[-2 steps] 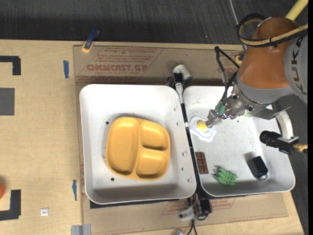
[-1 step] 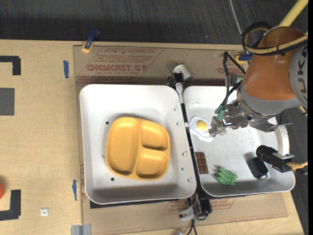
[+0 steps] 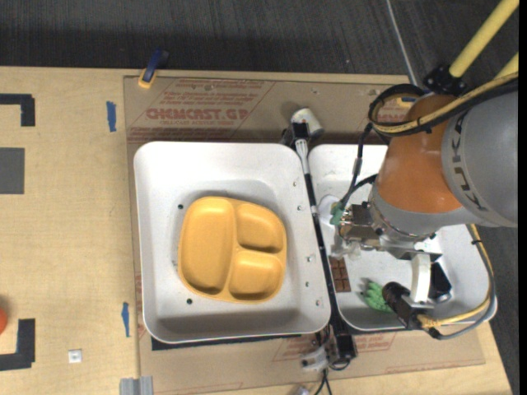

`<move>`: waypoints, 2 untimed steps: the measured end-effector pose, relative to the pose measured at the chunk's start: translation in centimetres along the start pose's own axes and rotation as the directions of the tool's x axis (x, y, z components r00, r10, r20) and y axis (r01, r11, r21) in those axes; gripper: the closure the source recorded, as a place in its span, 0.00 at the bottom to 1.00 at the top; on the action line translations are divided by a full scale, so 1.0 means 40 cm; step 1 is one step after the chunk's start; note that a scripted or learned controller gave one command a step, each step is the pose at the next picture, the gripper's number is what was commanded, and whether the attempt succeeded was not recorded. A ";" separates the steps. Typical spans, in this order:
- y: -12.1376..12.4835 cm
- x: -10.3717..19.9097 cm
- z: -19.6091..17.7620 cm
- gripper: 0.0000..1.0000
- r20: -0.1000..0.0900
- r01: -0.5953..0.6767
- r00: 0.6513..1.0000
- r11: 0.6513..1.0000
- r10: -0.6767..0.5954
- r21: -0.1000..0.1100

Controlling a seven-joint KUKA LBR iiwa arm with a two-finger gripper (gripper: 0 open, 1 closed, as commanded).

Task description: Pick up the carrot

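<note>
"Was the gripper (image 3: 361, 230) open or closed?"
"I couldn't tell. The wrist covered it, low over the right bin (image 3: 329, 171)."
"And the carrot?"
"Probably the green tuft (image 3: 375, 295) at its five o'clock, with a brown bar (image 3: 339, 275) at seven. A misjudged close might have caught only leaves, or the bar."

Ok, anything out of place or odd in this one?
One thing: a small orange-red object lies on the bench at the far left edge, outside both bins, too cut off to identify. Otherwise the yellow divided tray sits flat in the left bin, and nothing looks spilled or damaged.
</note>
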State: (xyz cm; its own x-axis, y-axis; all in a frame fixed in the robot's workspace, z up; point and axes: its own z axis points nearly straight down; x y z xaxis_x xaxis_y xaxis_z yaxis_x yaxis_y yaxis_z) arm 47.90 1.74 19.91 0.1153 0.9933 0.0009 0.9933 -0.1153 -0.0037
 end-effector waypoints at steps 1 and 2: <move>0.087 -0.020 0.037 1.00 0.000 -0.246 0.969 0.969 0.246 -0.004; -0.005 0.057 0.037 1.00 0.000 -0.258 0.966 0.966 0.258 0.001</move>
State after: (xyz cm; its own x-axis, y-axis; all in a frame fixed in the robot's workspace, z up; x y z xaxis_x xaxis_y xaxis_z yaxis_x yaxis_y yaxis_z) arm 47.95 4.04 18.42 0.3680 0.9298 -0.0002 0.9298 -0.3680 -0.0046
